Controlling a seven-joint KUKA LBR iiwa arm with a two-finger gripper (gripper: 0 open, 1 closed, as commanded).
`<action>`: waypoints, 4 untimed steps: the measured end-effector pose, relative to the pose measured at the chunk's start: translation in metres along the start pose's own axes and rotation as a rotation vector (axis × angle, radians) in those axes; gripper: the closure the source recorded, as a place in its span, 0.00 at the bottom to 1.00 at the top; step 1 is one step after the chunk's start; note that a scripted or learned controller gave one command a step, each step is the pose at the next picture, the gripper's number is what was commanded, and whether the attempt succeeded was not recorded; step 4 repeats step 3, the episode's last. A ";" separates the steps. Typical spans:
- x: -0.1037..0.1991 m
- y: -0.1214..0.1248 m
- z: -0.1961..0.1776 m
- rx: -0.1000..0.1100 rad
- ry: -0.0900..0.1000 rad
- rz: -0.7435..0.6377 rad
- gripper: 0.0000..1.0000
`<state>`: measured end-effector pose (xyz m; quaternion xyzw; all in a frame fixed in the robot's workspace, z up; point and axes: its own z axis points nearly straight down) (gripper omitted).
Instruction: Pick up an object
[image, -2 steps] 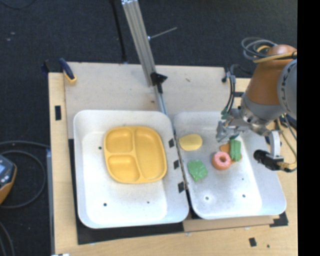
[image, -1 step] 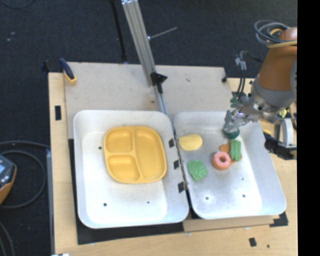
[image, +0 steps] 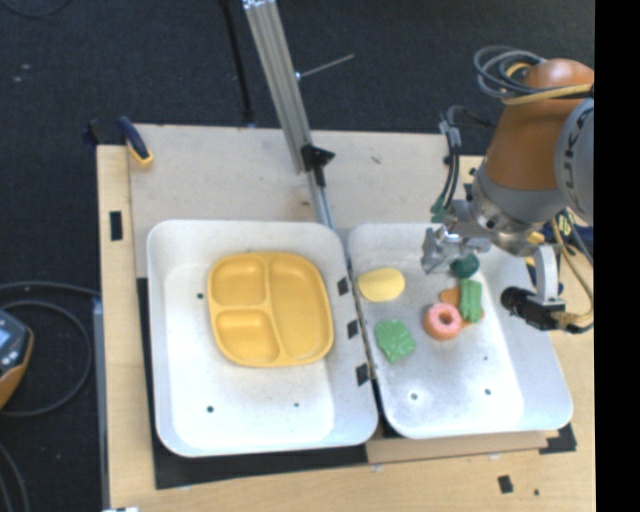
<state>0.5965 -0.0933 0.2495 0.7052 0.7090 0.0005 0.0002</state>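
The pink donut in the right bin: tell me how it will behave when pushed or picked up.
The pink donut lies flat, so it should slide rather than roll. It looks like a small toy, likely light. An orange piece and a green piece crowd it, so a push would probably move them too.

A yellow divided plate (image: 270, 307) lies in the left white bin (image: 180, 400). A metal pole (image: 283, 85) slants over the bench (image: 220, 165).
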 end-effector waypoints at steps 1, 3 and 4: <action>0.050 -0.004 -0.009 0.000 0.002 -0.002 1.00; 0.142 -0.004 -0.015 -0.001 0.000 -0.001 1.00; 0.142 -0.004 -0.015 -0.001 0.000 -0.001 1.00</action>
